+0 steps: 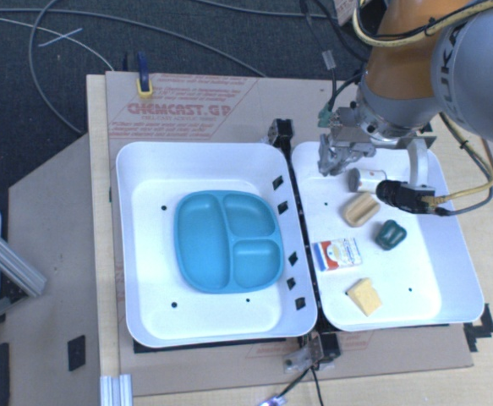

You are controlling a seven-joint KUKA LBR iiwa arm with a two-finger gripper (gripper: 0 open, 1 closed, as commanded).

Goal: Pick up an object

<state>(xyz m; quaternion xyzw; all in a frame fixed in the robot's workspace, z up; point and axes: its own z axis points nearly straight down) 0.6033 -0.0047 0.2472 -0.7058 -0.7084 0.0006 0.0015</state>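
Objs for the pick all sit in the right bin (449,299): tan cork-like cylinder (360,209) lying on its side near bin centre, dark teal small obj (391,235) just to its lower right, not touching; flat red/white/blue card or packet (337,254) below the cylinder, close to the divider side; yellow wedge-ish block (365,296) further toward the near edge, apart from the card. Small grey cylinder (355,178) sits just above the tan one, right by the pincer tips. Pincer (337,161) is over the far-left part of the right bin, above the grey piece and tan cylinder; nothing seen between its fingers, so not grasping anything, but whether released or clenched — can't tell from this angle, fingers too dark/cluttered. Black sensor-like part w/ yellow cable (407,196) hangs off the wrist to the right, over the bin, near the teal obj. Arm (415,49) comes in from upper right, orange band above wrist, grey link beyond. Left bin (136,227) holds a light-blue 3-compartment plate (227,241), roughly centred, flat. Black clips run along the seam betw. the two bins. Bins rest on a brown board w/ red print (178,104) on the tabletop; blue/yellow clamp (144,74) at the board's far-left edge. Grey cables (77,32) loop on the dark floor beyond.
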